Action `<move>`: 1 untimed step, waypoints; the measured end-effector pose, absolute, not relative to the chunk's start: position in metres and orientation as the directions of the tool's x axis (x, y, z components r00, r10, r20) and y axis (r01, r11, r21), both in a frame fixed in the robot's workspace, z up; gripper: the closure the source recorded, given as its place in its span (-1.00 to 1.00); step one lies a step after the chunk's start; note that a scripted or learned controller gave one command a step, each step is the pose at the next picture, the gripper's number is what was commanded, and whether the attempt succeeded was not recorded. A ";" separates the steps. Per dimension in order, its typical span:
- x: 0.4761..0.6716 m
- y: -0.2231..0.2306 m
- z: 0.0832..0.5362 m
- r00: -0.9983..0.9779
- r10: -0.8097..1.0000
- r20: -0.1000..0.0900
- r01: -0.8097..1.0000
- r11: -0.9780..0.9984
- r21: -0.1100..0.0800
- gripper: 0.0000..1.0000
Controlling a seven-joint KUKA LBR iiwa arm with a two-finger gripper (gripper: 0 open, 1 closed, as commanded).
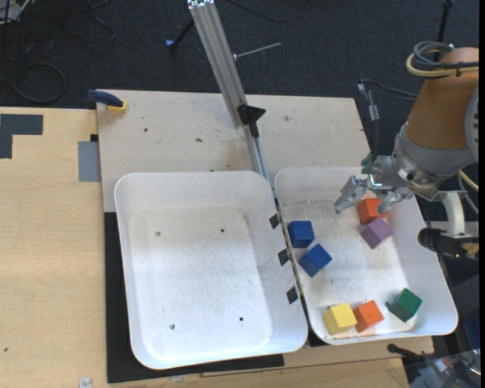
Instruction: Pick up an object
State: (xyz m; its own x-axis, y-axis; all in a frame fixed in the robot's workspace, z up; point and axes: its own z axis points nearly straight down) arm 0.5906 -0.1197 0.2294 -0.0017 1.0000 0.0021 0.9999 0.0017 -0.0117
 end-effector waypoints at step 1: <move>0.591 -0.121 0.232 0.000 1.000 0.001 1.000 0.000 -0.007 -1.00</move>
